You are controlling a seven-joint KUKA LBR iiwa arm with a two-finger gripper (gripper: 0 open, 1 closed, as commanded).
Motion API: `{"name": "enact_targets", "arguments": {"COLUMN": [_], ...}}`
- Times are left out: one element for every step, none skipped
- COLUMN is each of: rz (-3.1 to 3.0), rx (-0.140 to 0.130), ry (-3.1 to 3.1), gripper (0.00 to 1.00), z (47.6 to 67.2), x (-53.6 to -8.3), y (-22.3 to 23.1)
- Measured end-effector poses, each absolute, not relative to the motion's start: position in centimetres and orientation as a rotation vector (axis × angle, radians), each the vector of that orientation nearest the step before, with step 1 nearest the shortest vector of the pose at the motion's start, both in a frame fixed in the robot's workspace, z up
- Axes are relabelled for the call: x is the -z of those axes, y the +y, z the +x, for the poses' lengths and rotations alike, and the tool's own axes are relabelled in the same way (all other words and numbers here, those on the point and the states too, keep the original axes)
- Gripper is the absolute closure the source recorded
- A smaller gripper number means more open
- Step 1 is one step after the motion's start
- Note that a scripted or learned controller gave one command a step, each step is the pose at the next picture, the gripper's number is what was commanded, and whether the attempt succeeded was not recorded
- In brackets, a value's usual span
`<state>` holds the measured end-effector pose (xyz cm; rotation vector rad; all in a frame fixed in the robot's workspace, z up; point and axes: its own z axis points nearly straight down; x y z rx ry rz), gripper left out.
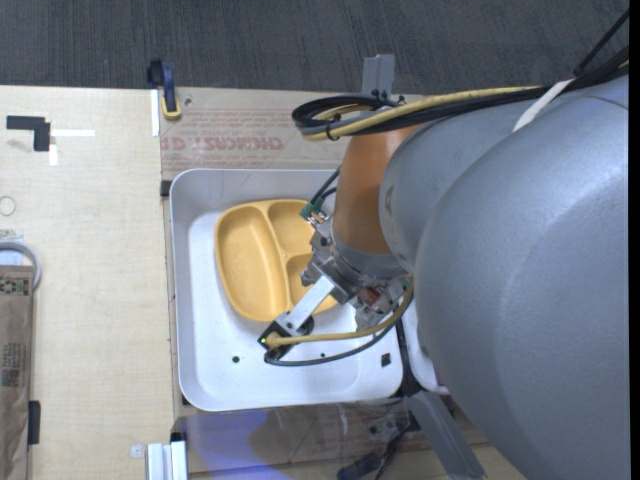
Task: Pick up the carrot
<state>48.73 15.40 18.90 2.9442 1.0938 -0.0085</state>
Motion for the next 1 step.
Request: {"name": "enact_targets", "arguments": {"rz": [2.836], "rx": [-0.026], "ry": [1.353], "gripper": [0.00], "z": [48.26], "x": [-9.99], "y": [14.34]}}
